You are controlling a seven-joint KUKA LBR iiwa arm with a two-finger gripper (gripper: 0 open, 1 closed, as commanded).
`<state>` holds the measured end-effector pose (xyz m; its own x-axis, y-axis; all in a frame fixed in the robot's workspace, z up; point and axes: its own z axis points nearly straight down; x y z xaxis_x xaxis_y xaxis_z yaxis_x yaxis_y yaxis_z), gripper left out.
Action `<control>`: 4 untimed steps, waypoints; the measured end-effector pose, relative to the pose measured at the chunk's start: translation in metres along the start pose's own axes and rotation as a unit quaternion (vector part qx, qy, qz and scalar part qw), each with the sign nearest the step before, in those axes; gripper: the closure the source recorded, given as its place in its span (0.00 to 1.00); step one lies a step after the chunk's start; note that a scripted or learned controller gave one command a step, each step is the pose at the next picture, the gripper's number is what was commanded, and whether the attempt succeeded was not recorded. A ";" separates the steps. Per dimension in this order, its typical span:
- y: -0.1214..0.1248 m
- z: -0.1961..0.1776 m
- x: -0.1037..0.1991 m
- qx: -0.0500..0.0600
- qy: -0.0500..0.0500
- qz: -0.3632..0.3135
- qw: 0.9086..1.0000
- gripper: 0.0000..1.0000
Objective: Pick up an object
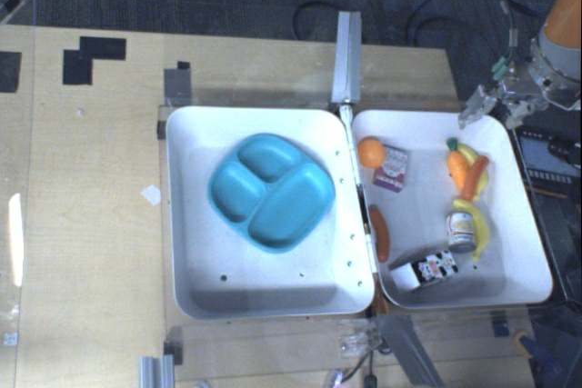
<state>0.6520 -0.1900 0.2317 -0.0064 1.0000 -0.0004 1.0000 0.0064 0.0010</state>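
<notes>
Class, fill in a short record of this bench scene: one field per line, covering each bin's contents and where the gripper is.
left bin: blue divided plate
right bin: orange, small purple packet, carrot, bananas, can, sausage, black-and-white box
gripper: above the right bin's far right corner, holding nothing visible

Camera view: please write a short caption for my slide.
Gripper above the right bin of small items; blue plate in the left bin.
</notes>
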 end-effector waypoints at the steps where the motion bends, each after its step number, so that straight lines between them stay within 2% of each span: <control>1: -0.005 0.119 0.042 -0.013 -0.002 0.035 0.999 0.00; 2: -0.002 0.145 0.029 -0.004 -0.001 0.044 0.999 0.00; 3: 0.019 0.089 0.019 -0.001 0.000 0.137 0.991 0.00; 4: -0.008 0.145 0.052 -0.003 -0.001 0.064 0.998 0.00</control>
<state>0.6437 -0.1379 0.0871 0.1204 0.9927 -0.0009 0.9927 -0.1204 0.0079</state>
